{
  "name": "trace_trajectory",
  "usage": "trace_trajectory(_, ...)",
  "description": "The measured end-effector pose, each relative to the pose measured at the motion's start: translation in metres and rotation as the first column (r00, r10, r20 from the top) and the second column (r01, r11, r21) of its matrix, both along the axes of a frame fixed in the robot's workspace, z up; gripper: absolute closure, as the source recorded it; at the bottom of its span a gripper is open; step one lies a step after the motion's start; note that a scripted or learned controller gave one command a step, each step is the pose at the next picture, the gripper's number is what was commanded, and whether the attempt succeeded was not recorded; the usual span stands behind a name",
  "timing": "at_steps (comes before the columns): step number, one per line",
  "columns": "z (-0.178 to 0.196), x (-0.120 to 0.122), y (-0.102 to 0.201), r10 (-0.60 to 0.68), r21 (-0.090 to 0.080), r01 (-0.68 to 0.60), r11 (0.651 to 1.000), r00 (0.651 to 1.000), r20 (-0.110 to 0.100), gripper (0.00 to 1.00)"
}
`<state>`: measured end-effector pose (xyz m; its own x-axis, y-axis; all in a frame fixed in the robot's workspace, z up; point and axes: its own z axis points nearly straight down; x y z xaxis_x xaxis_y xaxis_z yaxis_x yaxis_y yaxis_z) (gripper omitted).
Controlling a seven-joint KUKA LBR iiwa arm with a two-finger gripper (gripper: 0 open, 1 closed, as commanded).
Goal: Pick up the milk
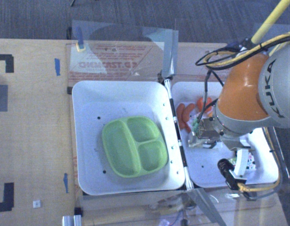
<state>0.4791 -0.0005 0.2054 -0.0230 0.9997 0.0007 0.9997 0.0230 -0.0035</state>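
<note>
White milk carton [244, 162] sits in my right bin's [201, 173] lower corner, nothing lifted yet, arm [246, 95] hanging over that bin with red stuff [185, 113] nearby, and honestly I can't tell the hand's state.

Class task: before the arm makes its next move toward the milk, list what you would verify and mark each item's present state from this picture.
1. Arm over the right bin: ok, the wrist with the orange band hangs above it.
2. Milk located: cannot tell; a small white carton-like item lies near the bin's lower right, partly hidden.
3. End effector state: cannot tell, the wrist covers it.
4. Clutter near the target: not ok, orange-red items lie beside the end effector.
5. Left bin contents: ok, the green divided tray sits apart from the work.
</note>
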Motion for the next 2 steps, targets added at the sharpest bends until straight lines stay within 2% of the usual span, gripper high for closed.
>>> trace_trajectory(1, -0.021, 0.000, 0.013, 0.093, 0.000, -0.093, 0.996, 0.996, 0.000, 1.00)
trace_trajectory(2, -0.016, 0.000, 0.047, 0.286, 0.000, -0.286, 0.958, 0.958, 0.003, 1.00)
